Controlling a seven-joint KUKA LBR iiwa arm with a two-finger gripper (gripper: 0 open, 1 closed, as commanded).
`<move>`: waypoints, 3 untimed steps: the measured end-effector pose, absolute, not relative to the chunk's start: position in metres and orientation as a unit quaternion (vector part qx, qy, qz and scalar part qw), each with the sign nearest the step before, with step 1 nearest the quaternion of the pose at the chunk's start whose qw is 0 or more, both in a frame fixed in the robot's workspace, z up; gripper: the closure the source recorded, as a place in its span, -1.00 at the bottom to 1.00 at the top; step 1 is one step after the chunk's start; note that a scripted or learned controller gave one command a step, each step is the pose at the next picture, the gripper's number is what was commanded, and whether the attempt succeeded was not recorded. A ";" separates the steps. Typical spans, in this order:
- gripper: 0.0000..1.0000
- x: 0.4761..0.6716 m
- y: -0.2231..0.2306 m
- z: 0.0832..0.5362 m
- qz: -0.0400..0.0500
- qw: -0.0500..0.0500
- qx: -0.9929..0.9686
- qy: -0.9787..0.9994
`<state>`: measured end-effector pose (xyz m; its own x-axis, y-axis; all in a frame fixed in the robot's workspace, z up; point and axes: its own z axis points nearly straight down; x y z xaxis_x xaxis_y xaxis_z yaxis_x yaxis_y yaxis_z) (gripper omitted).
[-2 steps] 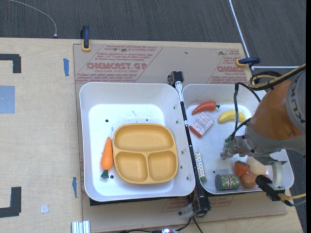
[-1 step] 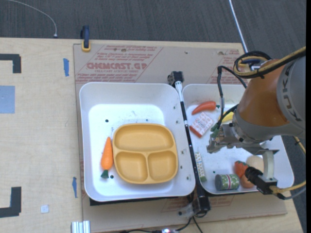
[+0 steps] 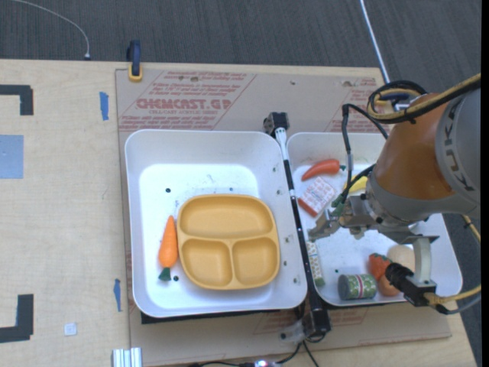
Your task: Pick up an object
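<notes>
My gripper (image 3: 330, 225) hangs low over the left part of the right bin (image 3: 299, 145), just below a red and white packet (image 3: 315, 197). A red chili pepper (image 3: 321, 168) lies farther back in that bin. Near its front edge a green can (image 3: 357, 286) lies on its side. Beside the can sit an orange-red toy (image 3: 379, 267) and a pale rounded item (image 3: 401, 256), both partly hidden by the arm. I see nothing held in the gripper. The grey and orange arm (image 3: 416, 167) covers the right half of the bin.
The left bin (image 3: 153, 159) holds a yellow divided plate (image 3: 229, 239) with an orange carrot (image 3: 168, 243) lying beside it on the left. A black divider bar (image 3: 294, 205) runs between the two bins. Cables loop above the wrist (image 3: 393, 98).
</notes>
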<state>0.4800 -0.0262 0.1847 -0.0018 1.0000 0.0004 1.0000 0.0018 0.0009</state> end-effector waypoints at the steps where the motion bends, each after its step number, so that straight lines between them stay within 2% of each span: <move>1: -1.00 0.480 -0.026 0.185 0.000 0.000 0.706 0.708; 2: -1.00 0.481 -0.086 0.096 0.000 0.001 0.707 0.708; 3: -1.00 0.482 -0.091 0.091 0.003 0.000 0.707 0.707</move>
